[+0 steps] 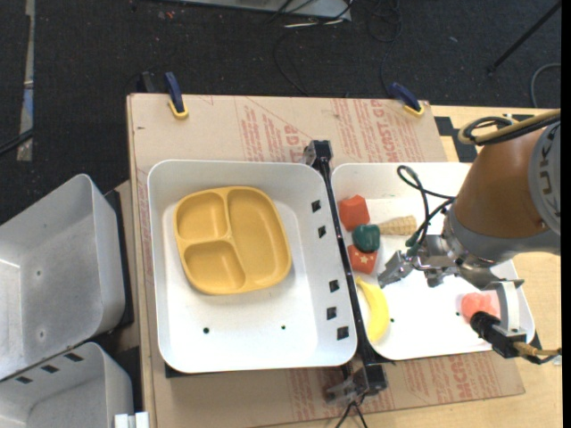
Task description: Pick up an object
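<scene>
The right bin [428,337] holds several small objects. An orange-red block [353,210] lies near its left wall, with a green toy [367,236] and a red piece [361,259] just below it. A tan cone-shaped piece [399,226] lies to their right. A yellow banana [375,310] rests along the left wall near the front, and a pink-red object [480,305] sits at the front right. My gripper [413,273] hangs over the bin's middle, right of the red piece and above the banana. It is open with nothing between its fingers.
The left bin [308,328] holds a yellow divided plate [233,239]. A black divider [337,257] separates the two bins. My grey arm with its orange band [504,190] covers the right bin's right side. Grey tubs [53,266] stand off the bench's left.
</scene>
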